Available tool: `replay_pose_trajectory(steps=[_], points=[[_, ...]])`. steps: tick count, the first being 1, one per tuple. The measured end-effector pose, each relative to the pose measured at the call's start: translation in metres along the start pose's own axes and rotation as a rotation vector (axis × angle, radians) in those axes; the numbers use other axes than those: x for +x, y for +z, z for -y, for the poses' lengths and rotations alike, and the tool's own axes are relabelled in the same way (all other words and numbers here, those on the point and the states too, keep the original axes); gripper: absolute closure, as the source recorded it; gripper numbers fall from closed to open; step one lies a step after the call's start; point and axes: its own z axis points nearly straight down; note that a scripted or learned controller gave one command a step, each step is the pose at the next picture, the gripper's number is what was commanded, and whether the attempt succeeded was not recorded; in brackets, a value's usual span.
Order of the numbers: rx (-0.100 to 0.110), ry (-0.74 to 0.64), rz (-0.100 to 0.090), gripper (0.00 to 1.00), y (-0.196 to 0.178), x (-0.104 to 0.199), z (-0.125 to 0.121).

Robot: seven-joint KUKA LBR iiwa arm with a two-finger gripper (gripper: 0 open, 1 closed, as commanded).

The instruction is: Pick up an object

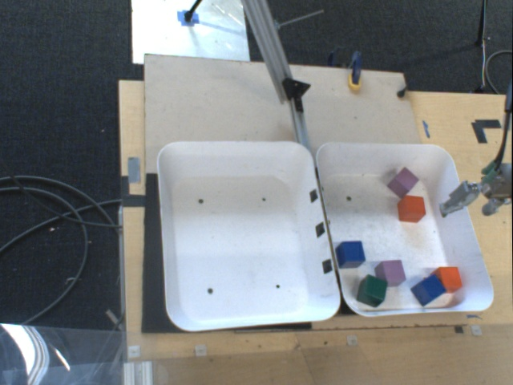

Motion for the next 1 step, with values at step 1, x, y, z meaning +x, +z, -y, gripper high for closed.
replay_pose_trajectory(steps=[1], points=[[0.008,0.0,-0.002,0.0,0.1486,0.0077,-0.0228]])
